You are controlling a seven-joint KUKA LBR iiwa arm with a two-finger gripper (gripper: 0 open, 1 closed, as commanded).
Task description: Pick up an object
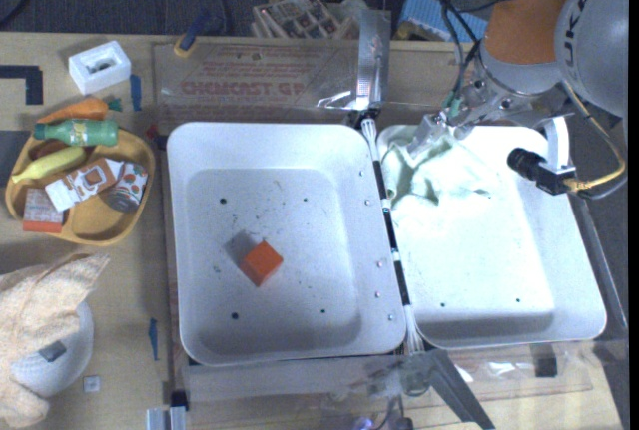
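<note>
Whether our jaws are apart or together we cannot tell: from the camera above the bench, the gripper (446,122) is a small tangle of metal at the far left corner of the right bin (559,318), pressed against a pale green cloth (424,171) that lies crumpled there. We cannot make out whether any fold of that cloth sits between the jaws. Our arm (564,14) comes in from the right, its orange band high at the top of the view, with black and yellow cables looping around it.

In the left bin (200,169) we see an orange block (264,263) lying alone on the floor, a little toward the near side, well apart from the gripper. The two bins touch along their shared edge.

Left of the bins stands a wooden bowl (95,228) holding a green bottle (80,132) and other small items, with a beige cloth (45,303) below it.
</note>
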